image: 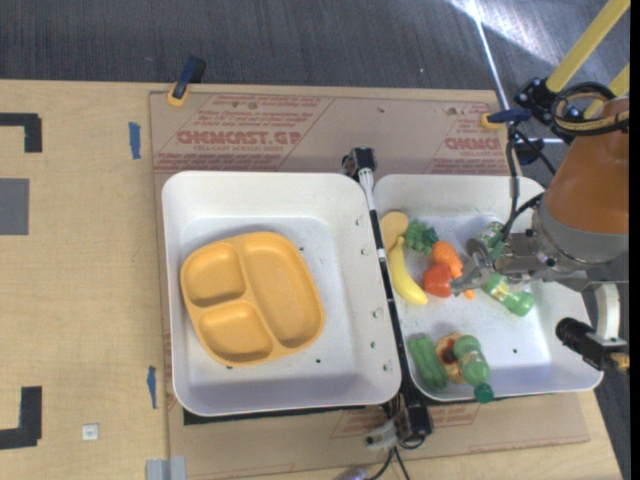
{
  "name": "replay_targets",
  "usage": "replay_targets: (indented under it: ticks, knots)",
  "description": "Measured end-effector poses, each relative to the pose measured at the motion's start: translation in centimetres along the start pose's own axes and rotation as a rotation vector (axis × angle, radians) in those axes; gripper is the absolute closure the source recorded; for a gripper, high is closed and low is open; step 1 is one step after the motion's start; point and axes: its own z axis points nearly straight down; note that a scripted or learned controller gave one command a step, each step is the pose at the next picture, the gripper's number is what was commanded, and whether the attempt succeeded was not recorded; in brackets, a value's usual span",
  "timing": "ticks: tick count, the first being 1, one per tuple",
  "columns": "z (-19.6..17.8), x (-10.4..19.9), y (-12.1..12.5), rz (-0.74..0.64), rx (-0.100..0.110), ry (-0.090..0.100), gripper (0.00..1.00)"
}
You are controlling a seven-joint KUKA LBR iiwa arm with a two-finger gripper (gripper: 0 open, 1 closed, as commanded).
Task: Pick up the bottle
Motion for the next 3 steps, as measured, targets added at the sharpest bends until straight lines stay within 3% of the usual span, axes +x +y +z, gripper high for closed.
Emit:
replay_targets:
  ticks: [1,2,3]
  knots:
    - [-3.3,-5.9,3.2,0.033,-0.002,-0.001,0.0]
    - [7.3,-6.5,5.7,-0.24,-0.025,-0.015,0.0]
    - [6.1,-6.7,5.9,-0.239,-0.035,-0.021,1.0]
